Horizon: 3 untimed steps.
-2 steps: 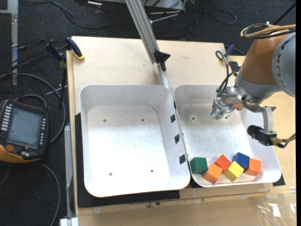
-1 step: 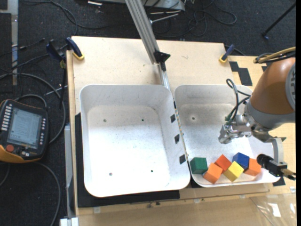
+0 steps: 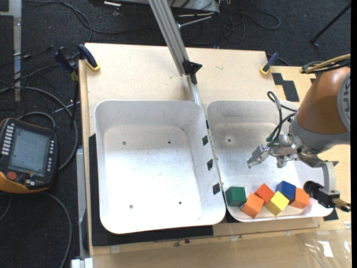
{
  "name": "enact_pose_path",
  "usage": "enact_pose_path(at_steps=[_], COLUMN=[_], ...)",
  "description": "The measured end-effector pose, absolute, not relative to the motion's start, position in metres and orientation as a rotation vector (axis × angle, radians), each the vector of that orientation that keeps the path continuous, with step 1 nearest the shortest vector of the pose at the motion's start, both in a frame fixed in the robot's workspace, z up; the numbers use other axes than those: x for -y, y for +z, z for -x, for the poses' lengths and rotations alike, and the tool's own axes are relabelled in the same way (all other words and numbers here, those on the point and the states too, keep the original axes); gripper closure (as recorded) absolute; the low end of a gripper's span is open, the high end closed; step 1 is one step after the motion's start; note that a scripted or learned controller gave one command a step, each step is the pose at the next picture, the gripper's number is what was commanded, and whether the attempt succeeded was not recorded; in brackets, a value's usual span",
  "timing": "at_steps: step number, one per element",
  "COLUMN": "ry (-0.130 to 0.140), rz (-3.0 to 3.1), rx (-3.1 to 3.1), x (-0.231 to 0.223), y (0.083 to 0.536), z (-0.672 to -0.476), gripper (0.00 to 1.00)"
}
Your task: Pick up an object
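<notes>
Several small blocks lie along the front edge of the right bin (image 3: 240,121): a green block (image 3: 236,195), two orange blocks (image 3: 252,205) (image 3: 300,198), a red-orange block (image 3: 264,192), a yellow block (image 3: 277,203) and a blue block (image 3: 286,189). My gripper (image 3: 271,159) hangs over the middle of the right bin, behind and above the blocks. Its fingers (image 3: 257,156) stand apart with nothing between them. It touches none of the blocks.
The left bin (image 3: 111,121) adjoins the right bin along a shared wall. A slanted metal bar (image 3: 170,32) reaches down to the bins' rear junction. The grey and orange arm (image 3: 329,105) overhangs the right bin's right side. Clamps sit at the bench corners.
</notes>
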<state>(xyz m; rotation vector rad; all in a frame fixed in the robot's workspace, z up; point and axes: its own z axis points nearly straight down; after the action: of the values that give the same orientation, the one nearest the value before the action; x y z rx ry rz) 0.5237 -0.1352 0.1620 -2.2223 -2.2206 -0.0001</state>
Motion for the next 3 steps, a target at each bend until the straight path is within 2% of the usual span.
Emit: enact_pose_path(at_steps=[1, 2, 3], ry=[-0.001, -0.007, -0.004], rz=[2.222, 2.225, 2.211], rx=[2.221, 2.231, 2.230], x=[0.135, 0.145, 0.078], y=[0.162, 0.254, 0.270], z=[-0.524, -0.534, -0.489], gripper=[0.00, 0.00, 0.00])
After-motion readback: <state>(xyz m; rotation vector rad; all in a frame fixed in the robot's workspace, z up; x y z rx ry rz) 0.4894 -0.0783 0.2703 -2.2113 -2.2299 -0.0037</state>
